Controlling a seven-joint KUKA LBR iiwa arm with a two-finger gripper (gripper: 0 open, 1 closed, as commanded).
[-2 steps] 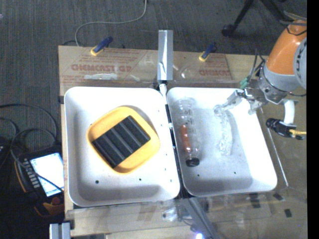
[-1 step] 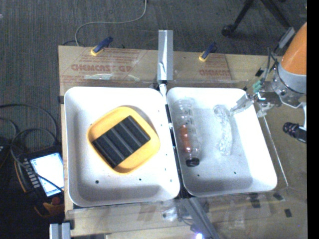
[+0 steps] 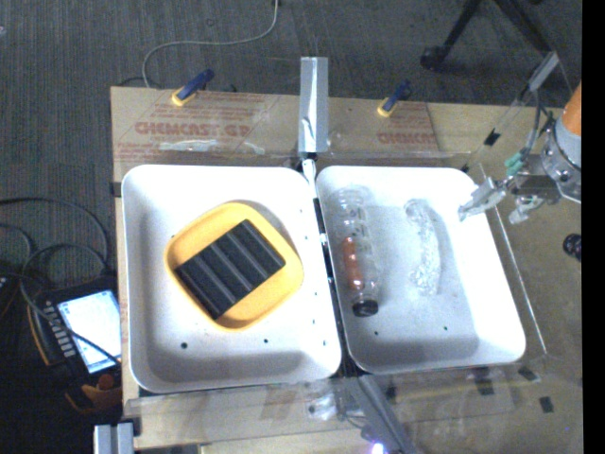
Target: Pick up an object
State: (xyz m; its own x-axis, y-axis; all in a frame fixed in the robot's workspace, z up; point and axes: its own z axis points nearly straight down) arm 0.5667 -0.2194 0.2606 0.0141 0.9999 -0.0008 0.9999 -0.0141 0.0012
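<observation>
Clear plastic bottle (image 3: 353,249) with a dark cap is lying lengthwise in the right white bin (image 3: 492,334), close along that bin's left wall, cap end pointing toward the near side; something reddish is showing through its ribbed, see-through body. Beside it, nearer mid-bin, a crumpled strip of clear plastic film (image 3: 424,244) is lying loose and wrinkled. Left white bin (image 3: 151,348) is holding a yellow rounded-square tray with black ridged slats (image 3: 236,264), sitting at a tilt. Gripper (image 3: 499,197) is hovering over the right bin's far right corner; jaws are standing apart, grasping nothing. Both bins are resting on a pale brown counter (image 3: 142,130) with red lettering, two blue-and-yellow clamps (image 3: 192,87) sitting at its far edge. Dark grey carpet (image 3: 95,26) is lying around, a thin cable trailing across it.
</observation>
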